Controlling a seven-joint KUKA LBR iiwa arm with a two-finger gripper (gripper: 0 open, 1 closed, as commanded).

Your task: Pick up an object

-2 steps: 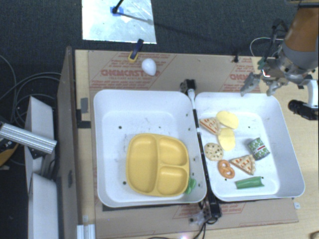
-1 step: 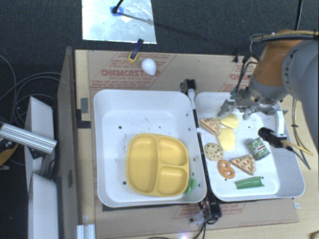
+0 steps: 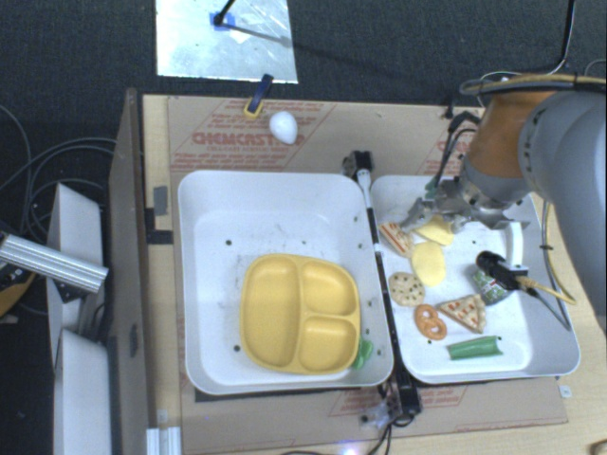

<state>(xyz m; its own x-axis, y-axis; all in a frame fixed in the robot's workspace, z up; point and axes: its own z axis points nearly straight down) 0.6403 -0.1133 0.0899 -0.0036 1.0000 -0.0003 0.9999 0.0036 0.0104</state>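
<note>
Just beyond yellow slice (image 3: 435,234), by far edge of right bin (image 3: 541,335), jaws, state unclear; near-right corner open.

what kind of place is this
Likely a robotics lab test setup: a grey arm hangs over one of two white bins, toy food lies in that bin, and loose cables trail alongside.

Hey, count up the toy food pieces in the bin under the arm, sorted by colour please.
Yellow: 2, pale chunk, oval
Green: 1, stick
Brown or orange: 4, striped strip, cookie, pretzel, pizza wedge
Total: 7
</note>
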